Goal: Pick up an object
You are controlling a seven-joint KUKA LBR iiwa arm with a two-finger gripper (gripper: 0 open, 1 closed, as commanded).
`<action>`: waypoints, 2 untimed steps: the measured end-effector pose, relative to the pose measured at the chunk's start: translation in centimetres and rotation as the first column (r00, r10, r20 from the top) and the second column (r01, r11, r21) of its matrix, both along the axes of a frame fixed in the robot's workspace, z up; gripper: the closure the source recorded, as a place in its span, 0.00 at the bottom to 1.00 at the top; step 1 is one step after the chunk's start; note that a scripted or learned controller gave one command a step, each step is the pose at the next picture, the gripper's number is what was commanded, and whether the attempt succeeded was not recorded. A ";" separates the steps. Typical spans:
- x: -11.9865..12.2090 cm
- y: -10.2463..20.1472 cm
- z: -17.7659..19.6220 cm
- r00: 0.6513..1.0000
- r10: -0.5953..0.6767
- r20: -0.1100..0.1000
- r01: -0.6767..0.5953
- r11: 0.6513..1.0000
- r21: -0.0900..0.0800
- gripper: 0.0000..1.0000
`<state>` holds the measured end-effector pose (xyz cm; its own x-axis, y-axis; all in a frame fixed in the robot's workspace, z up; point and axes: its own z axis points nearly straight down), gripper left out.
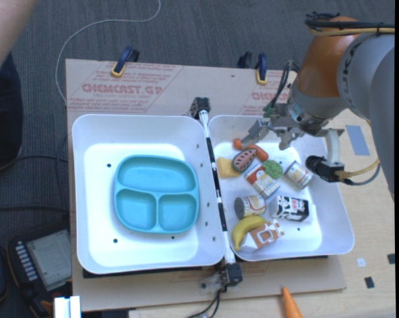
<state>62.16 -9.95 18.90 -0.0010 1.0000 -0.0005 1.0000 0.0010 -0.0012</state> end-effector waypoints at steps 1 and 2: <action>-1.2 -0.1 -9.1 1.000 -0.002 0.009 0.002 1.000 -0.003 0.00; -1.3 0.0 -8.3 1.000 -0.002 0.005 0.002 1.000 -0.002 1.00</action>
